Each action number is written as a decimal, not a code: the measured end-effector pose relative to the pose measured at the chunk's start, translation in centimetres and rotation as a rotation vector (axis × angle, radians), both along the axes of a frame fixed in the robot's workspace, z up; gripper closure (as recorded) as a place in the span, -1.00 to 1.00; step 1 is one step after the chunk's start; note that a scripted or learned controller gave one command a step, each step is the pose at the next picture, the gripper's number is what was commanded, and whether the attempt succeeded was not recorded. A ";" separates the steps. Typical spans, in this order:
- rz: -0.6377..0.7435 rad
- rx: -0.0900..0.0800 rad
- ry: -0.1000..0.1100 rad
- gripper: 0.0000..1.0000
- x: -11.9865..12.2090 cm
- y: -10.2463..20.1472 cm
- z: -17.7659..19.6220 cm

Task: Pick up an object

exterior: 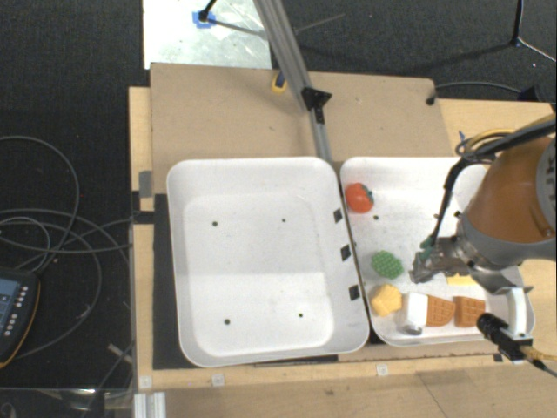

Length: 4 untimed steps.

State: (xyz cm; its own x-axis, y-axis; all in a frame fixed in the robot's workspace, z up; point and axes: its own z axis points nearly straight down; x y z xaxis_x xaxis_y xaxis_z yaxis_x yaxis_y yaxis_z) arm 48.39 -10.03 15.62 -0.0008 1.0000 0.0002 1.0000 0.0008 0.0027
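Observation:
The right white bin (409, 177) holds several small toy foods. A red tomato-like piece (359, 198) lies near its far left corner. A green bushy piece (386, 264) sits mid-left, and a yellow lump (385, 300) lies just in front of it. Along the front wall lie a white-and-orange wedge (429, 311) and an orange waffle-like piece (469, 310). My gripper (423, 266) hangs low over the bin, just right of the green piece and above the wedge. The grey wrist and orange band (515, 200) cover the bin's right part.
The left white bin (196, 190) stands beside the right one, their walls touching. A slanted metal pole (291, 50) crosses the back of the bench. Cables and a handheld device (16, 307) lie on the floor to the left.

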 end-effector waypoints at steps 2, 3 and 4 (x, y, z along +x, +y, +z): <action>0.006 -0.001 -0.006 1.00 1.6 0.0 11.7; 0.004 -0.001 0.001 1.00 1.7 0.0 12.1; 0.009 0.001 -0.001 1.00 4.7 4.7 12.2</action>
State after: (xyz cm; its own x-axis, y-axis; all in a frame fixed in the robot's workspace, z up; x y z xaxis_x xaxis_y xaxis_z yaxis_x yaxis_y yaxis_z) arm 53.08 -5.29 27.81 -0.0101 0.9999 0.0013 0.9999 0.0101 0.0035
